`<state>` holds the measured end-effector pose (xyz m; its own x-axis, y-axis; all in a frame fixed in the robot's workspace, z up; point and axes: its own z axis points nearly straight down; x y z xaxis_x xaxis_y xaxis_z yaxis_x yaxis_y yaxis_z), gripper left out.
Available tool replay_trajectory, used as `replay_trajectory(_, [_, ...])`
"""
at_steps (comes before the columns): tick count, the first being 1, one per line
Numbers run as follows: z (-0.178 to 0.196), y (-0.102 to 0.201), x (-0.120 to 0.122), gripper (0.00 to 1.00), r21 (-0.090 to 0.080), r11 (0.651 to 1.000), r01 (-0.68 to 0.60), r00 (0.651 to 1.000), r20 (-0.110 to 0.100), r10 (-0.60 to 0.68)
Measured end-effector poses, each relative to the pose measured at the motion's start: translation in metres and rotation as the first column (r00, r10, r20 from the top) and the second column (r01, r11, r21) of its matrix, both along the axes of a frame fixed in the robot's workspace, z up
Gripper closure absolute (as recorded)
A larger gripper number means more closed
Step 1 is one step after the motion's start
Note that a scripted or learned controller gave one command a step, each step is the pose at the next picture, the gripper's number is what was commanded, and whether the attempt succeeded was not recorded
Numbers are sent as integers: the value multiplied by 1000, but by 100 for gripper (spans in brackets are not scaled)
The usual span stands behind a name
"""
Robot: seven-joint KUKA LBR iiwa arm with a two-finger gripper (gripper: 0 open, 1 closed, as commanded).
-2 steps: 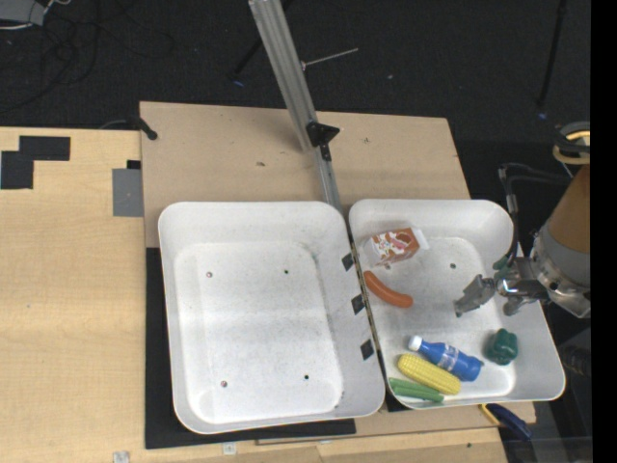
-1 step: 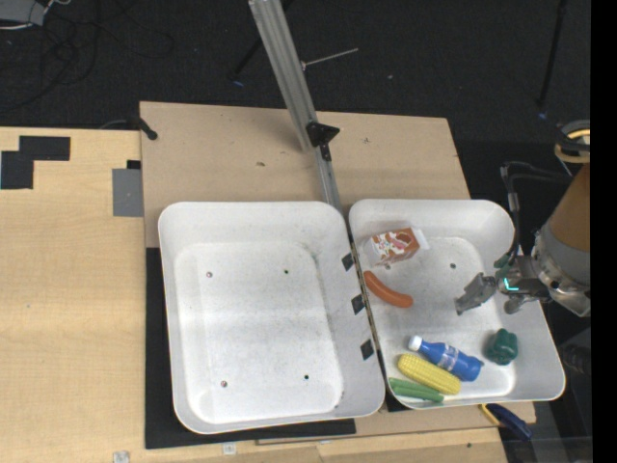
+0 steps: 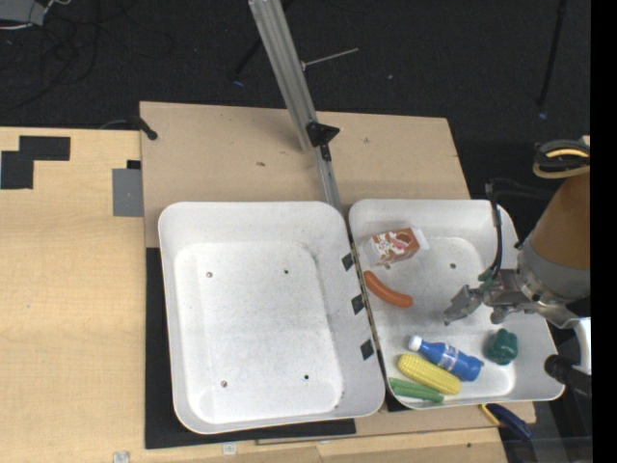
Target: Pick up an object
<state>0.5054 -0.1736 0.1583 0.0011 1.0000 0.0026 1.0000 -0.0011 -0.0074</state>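
Camera view shows the blue bottle (image 3: pixel 447 357) lying on its side in the right bin (image 3: pixel 463 218), white cap toward the left bin (image 3: pixel 251 230). It sits just below and slightly left of the gripper (image 3: pixel 472 302), apart from it, and is judged the likeliest target. Its long axis runs from upper left to lower right, roughly crosswise to the arm's reach from the right. Whether the pincer is spread or pressed together cannot be told at this resolution; nothing is seen between its tips.

Touching or nearly touching the bottle's lower side lies an ear of corn (image 3: pixel 429 374), with a green pea pod (image 3: pixel 416 391) below that. A dark green object (image 3: pixel 501 346), type unclear, rests below the pincer to the right. A sausage (image 3: pixel 388 291) lies well to the left, a red-and-white packet (image 3: pixel 393 245) up and left.

Assessment: the pincer needs a short move down-left; crowding by the corn could foul the grasp.
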Motion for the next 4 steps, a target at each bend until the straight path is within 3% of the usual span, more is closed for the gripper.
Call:
replay_trajectory(1, [-60, -2, -10, 0, 1, 1000, 0, 1000, -2, 0])
replay_trajectory(2, [-66, -2, -10, 0, -1, 1000, 2, 1000, 5, -2])
replay_trajectory(3, [-56, -3, -10, 100, 0, 1000, 6, 1000, 4, -6])
replay_trajectory(4, [0, -10, -2, 100, -4, 1000, -2, 1000, 10, 2])
